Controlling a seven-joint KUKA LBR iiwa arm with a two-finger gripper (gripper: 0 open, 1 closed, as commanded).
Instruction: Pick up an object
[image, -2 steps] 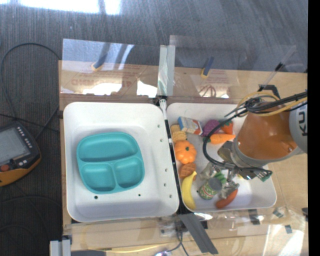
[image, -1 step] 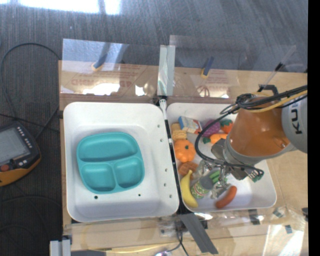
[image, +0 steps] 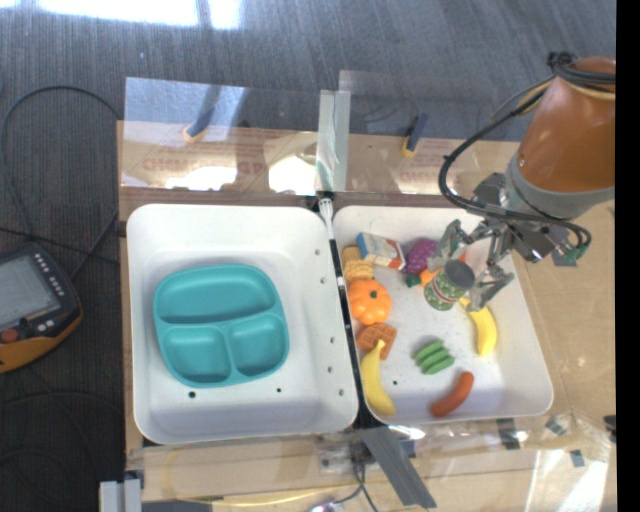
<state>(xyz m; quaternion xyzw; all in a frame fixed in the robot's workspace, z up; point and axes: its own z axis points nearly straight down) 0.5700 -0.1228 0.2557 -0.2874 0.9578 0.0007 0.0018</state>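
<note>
Left bin (image: 140, 330): holds a teal divided tray (image: 220, 322), well left of the can.
Bin divider side: a pumpkin toy (image: 367, 298) and a long banana (image: 374, 377) lie left of the can, against the right bin's left wall.
Right bin (image: 530, 385): also a purple vegetable toy (image: 422, 252) just up-left of the can, a green pea pod (image: 433, 356) below it, a sausage (image: 452, 393) further below.
Can (image: 447, 285): green-labelled tin, standing tilted in the right bin, silver top up.
Gripper (image: 472, 266): directly over the can; fingers spread, one prong to the can's left, one at its right shoulder, so the can sits between them but not visibly pinched.
Small banana (image: 484, 330): just below-right of the can, touching or nearly touching the right prong.
Risk: the tilt may let the round can roll out as the prongs close; a closing prong might also snag the small banana or nudge the purple toy, giving a skewed or empty grasp.
</note>
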